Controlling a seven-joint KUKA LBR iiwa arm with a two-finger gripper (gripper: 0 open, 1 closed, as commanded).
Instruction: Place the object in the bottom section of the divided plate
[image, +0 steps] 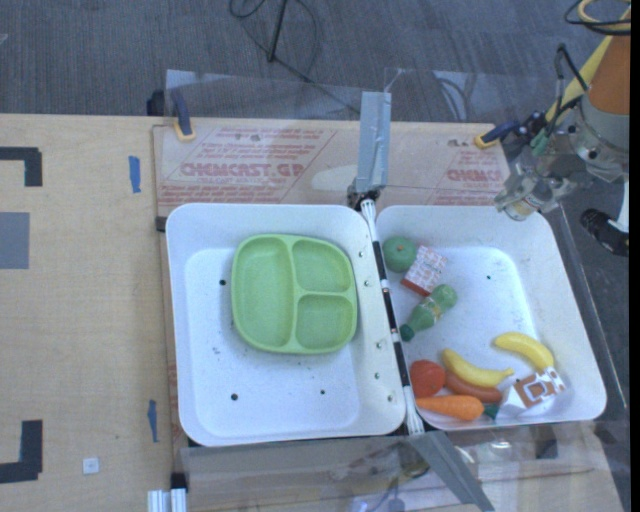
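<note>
Wooden bench, two white bins: your green plate sits bare, so nothing is placed yet. The claw hangs above the toy bin's corner, and you cannot tell what it is doing.

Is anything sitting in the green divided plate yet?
No, all three sections of the green divided plate are bare; the toy food lies in the right bin.
</note>
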